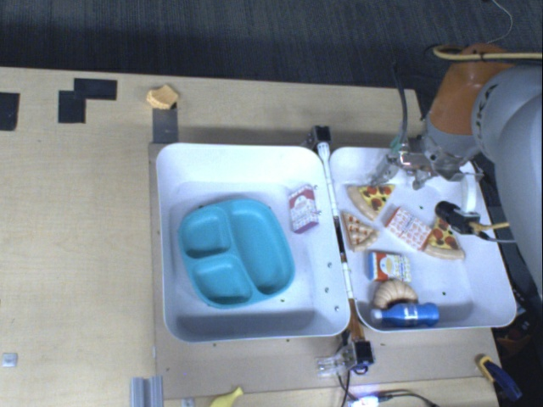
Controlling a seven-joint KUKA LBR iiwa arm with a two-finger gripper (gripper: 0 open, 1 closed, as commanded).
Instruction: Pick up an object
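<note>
Wooden bench (pixel 76 227) holding two bins; gripper (pixel 405 161) hovering w/ fingers apart, holding nothing, over right bin's (pixel 501 299) pizza slice (pixel 373 198).

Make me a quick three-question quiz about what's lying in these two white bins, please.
1. True or false: the divided blue tray lies in the left bin.
2. Which bin is the claw above: A left, B right?
3. What color is the bottle next to the croissant?

Key: 1 true. 2 B. 3 blue.
</note>
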